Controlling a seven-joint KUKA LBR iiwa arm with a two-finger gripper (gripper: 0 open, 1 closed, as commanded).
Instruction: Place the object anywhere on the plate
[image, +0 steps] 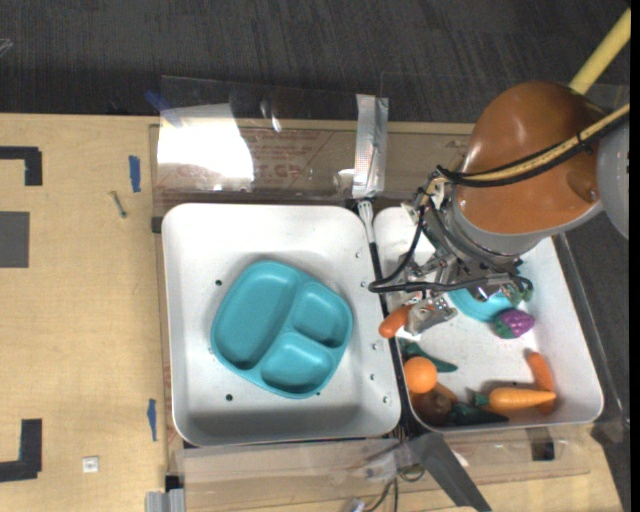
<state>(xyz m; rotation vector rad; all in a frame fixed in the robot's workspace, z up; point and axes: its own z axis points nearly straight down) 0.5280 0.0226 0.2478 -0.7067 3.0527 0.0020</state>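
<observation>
While I watch from the overhead camera, I see the left bin (190, 240) holding a teal plate (282, 327) with three compartments, lying a little below the bin's centre and turned at an angle. A raised divider (375, 262) separates it from the right bin (575, 300), where all the toy food sits.

Just right of the divider, near the bin's left wall, I see a small orange piece (394, 322) right at the gripper (425, 312), touching or nearly touching the metal tip; it looks like a small carrot, and I take it for the object to be placed. It is in the right bin, not on the plate. Whether the jaws are clenched on it or released I cannot tell, as the wrist and cables cover them.

Below it lies an orange ball (420, 376), then a dark brown item (436, 403) at the bottom edge. Further right I see a long carrot (520, 398) lying flat, a second carrot (540, 370) tilted above it, a purple grape bunch (516, 322), and a blue object (482, 303) partly under the arm (525, 165).
</observation>
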